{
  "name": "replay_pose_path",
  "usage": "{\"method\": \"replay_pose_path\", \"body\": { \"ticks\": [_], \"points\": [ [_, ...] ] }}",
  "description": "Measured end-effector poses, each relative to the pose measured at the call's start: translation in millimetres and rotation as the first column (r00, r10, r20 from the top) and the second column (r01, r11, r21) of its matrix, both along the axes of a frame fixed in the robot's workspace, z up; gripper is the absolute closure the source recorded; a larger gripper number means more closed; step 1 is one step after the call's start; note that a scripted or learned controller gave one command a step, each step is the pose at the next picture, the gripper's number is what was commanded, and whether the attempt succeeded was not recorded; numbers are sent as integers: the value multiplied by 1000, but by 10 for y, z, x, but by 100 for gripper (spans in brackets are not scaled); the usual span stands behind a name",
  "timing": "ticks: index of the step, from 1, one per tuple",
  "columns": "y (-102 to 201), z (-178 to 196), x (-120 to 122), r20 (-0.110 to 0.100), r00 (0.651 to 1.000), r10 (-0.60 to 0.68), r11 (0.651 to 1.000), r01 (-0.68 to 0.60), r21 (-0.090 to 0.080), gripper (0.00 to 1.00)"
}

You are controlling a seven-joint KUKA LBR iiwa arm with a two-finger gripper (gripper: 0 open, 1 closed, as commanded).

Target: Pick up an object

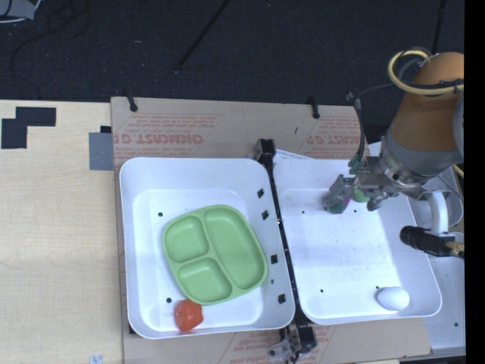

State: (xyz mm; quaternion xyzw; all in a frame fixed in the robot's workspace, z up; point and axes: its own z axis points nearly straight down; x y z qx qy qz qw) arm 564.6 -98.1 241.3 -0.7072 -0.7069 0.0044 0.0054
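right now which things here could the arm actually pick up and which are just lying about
Could be picked up:
- green divided plate
- orange-red object
- white egg-shaped object
The gripper hangs over the right bin.

Just lying about:
- cardboard sheet
- black cables

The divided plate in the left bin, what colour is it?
Light green. The divided plate shows best in the camera view, looking down.

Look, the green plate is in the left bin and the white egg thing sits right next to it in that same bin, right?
Not quite. The camera view shows the white egg-shaped object in the right bin, not beside the green plate in the left bin.
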Motion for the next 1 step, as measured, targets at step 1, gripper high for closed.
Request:
{"method": "replay_pose_path", "body": {
  "ticks": [1],
  "points": [
    [-2,63,23,12,1000,2,1000,-2,-1,0]
  ]
}}
